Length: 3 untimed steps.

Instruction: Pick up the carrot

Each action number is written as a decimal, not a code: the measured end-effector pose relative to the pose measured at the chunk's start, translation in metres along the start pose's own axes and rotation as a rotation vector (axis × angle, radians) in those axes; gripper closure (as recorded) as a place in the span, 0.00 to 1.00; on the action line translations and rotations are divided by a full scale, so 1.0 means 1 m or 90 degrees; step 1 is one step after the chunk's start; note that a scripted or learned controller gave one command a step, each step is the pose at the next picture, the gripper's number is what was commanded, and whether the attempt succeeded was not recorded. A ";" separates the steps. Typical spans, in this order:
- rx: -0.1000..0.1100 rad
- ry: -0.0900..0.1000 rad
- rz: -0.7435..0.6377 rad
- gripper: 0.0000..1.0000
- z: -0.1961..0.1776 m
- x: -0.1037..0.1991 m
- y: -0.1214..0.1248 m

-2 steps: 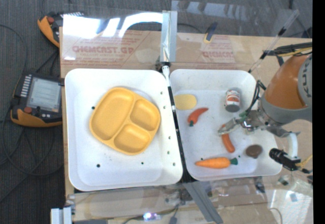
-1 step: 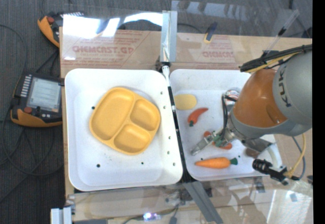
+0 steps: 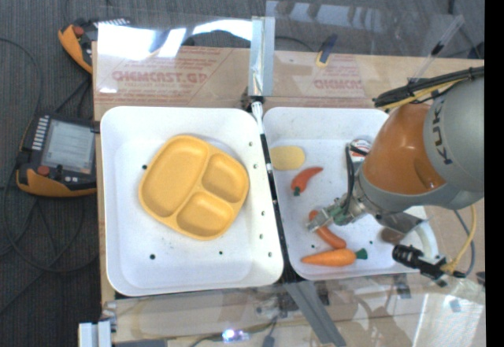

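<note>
Right bin point(image 3: 277, 123), picking stage: claw point(image 3: 329, 217) low over the small carrot.

Nearest, one large carrot point(image 3: 331, 257) lies flat by the bin's front wall, free to take; just behind, one small carrot point(image 3: 331, 238) under the claw, whose grip I cannot tell; then one chili pepper point(image 3: 305, 178), one yellow potato-like piece point(image 3: 287, 156). Left bin point(image 3: 118, 180): one yellow sectioned tray point(image 3: 194, 186), three compartments.

The orange carrot point(image 3: 329, 257), green-tipped, lies flat near the right bin's point(image 3: 277, 204) front edge.
</note>
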<state>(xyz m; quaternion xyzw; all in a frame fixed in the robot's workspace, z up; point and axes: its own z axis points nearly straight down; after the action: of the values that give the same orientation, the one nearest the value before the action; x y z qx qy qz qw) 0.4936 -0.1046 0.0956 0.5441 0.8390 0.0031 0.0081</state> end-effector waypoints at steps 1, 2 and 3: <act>0.013 0.008 0.025 1.00 -0.085 0.081 0.027; 0.017 0.001 0.442 1.00 -0.084 0.041 0.008; 0.018 0.001 0.452 1.00 -0.063 0.011 -0.006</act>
<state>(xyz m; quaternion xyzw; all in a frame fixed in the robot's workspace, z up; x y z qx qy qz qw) 0.4825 -0.0969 0.1582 0.8020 0.5974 -0.0053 -0.0013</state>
